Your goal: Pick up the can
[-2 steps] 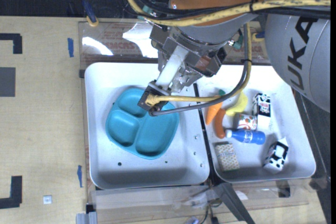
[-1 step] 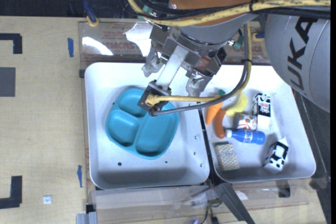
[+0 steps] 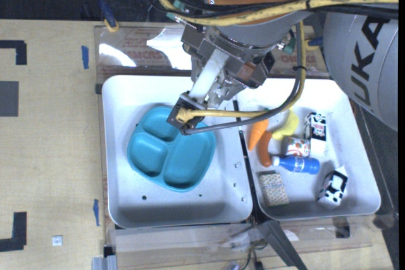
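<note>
Jaws point(image 3: 183, 120) hang over the blue plate point(image 3: 171, 158) in the left bin point(image 3: 120, 193), can't tell their state; can point(image 3: 296, 148) sits in the right bin point(image 3: 364, 190).

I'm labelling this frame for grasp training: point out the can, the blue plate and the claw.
can point(image 3: 296, 148): camera view, on its red and white side.
blue plate point(image 3: 171, 152): camera view, on the divider between its compartments.
claw point(image 3: 183, 120): camera view, at its tip above the plate.

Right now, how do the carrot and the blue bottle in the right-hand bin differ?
The carrot is orange and tapered; the bottle is blue with a white cap. The carrot lies nearly along the bin's divider, while the bottle lies crosswise. Both lie flat in the right bin, close together.
</note>
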`<act>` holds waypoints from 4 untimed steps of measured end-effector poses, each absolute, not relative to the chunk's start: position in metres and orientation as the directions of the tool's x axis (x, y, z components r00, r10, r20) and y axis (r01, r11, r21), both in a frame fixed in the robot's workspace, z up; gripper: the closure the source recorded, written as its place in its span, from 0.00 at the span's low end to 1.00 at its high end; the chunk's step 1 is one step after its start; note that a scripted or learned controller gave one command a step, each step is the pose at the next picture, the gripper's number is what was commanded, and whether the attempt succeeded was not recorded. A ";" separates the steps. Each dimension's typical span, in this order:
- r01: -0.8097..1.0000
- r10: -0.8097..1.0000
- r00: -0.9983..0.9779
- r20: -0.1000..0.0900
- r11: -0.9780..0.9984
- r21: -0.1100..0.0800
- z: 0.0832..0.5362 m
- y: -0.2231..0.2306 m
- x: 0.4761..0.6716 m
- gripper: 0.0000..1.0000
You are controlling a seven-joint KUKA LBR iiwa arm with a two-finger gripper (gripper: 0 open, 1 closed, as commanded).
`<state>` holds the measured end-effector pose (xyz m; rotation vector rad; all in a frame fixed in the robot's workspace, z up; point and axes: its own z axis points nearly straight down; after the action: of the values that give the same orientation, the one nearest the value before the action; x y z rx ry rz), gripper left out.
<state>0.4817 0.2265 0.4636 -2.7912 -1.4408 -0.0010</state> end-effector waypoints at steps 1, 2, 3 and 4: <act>0.815 0.815 0.579 0.001 -0.579 0.000 0.464 0.227 0.482 0.00; 0.405 0.405 0.914 0.001 -0.914 0.000 0.435 0.224 0.480 0.00; 0.406 0.406 0.914 0.001 -0.914 0.001 0.435 0.225 0.480 0.00; 0.405 0.405 0.914 0.003 -0.914 0.003 0.444 0.225 0.481 1.00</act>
<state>0.4806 0.2248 0.4445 -3.0756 -0.6504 -0.0055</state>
